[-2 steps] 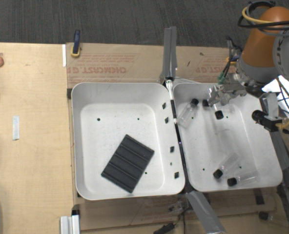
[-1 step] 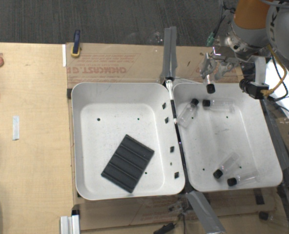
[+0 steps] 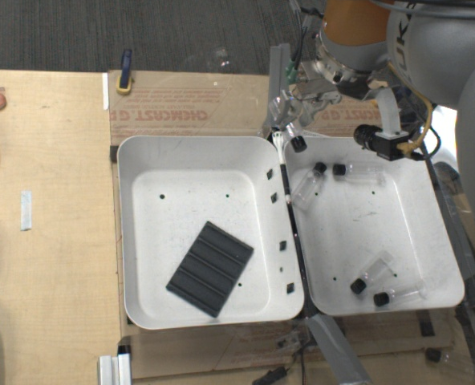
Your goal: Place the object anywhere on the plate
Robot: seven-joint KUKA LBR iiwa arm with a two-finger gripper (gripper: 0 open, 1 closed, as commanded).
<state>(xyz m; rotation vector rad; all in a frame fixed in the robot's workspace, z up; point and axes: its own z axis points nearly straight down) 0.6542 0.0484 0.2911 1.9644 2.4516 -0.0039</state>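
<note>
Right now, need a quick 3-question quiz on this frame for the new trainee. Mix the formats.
1. True or false: the dark ribbed plate lies in the right bin.
2. The gripper hangs over: A) the plate, B) the back edge where the two bins meet, C) the wooden bench.
3. Fill in: the small clear black-capped vials lie in the ___ bin.

Key: 1 false, the plate is in the left bin; 2 B; 3 right.
</note>
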